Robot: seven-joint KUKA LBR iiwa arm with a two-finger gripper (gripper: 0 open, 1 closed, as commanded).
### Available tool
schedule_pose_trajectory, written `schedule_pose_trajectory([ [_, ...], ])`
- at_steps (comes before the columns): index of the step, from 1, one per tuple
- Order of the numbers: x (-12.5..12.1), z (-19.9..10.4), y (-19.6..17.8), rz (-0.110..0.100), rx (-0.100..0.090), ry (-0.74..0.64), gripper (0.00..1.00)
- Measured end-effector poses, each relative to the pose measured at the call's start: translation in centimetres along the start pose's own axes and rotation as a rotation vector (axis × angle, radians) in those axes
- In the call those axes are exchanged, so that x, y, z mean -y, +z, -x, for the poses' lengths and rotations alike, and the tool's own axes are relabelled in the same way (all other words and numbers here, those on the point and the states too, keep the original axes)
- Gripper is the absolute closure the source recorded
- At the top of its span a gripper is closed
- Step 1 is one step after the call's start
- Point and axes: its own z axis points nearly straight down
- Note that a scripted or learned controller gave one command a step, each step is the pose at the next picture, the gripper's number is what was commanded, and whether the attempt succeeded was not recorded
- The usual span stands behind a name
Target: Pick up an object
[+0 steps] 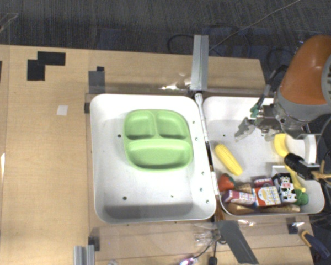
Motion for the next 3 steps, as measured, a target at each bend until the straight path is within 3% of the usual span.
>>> schedule_pose_trajectory([
  [1,3.5,-0.5,9.9,0.001,0.0,-0.179,0.0],
  [2,3.3,-0.6,8.8,0.006,0.001,-0.18,1.0],
  [3,-1.1,-5.3,-2.8,0.003,0.0,-0.133,1.0],
])
